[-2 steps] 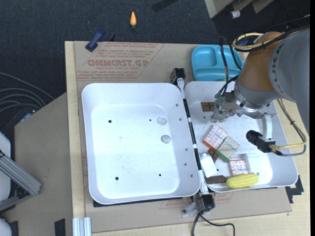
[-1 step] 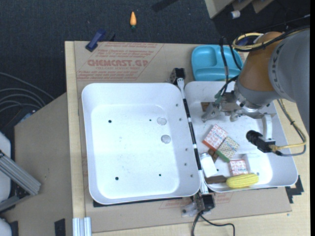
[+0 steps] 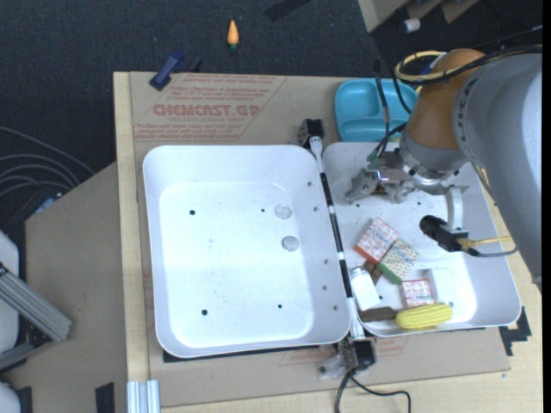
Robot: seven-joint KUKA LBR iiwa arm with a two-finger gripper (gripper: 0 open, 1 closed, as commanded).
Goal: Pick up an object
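Two bins | pincer [image 3: 372, 181] over right bin [image 3: 491, 304] far edge, grip state unclear | objects crowd near edge

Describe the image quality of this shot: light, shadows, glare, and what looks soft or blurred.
Camera view: even overhead light; the left bin is bright, nearly washed out, with a faint grey shadow across its lower floor. The arm is large and soft, out of focus near the lens. The hand is small and slightly blurred. The yellow corn and small boxes read fairly sharp.
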